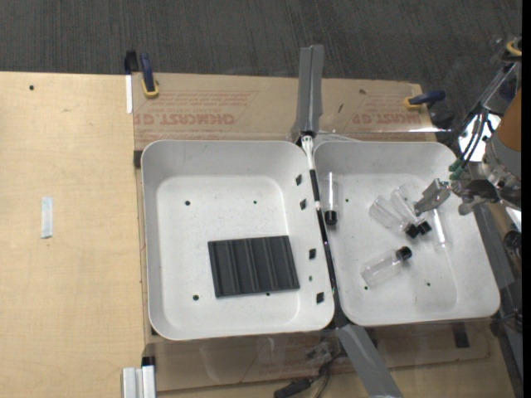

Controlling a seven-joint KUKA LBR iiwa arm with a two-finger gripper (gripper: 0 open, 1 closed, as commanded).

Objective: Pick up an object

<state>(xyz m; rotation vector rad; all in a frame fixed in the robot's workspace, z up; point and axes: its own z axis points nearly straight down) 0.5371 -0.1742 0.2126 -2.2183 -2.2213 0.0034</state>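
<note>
Several clear plastic vials with black caps lie in the right bin (415,305). One vial (328,194) rests along that bin's left wall. A cluster of vials (393,210) sits near the middle, and another vial (382,266) lies lower down. My gripper (450,201) hangs over the right side of this bin, just right of the cluster. Its fingers (431,196) stand apart, open, with nothing between them. A black ribbed rectangular pad (252,265) lies flat in the left bin (166,222).
The arm (504,139) with cables comes in over the right bin's far right rim. A grey divider post (310,89) stands between the bins at the back. Clamps (146,77) hold cardboard behind the bins.
</note>
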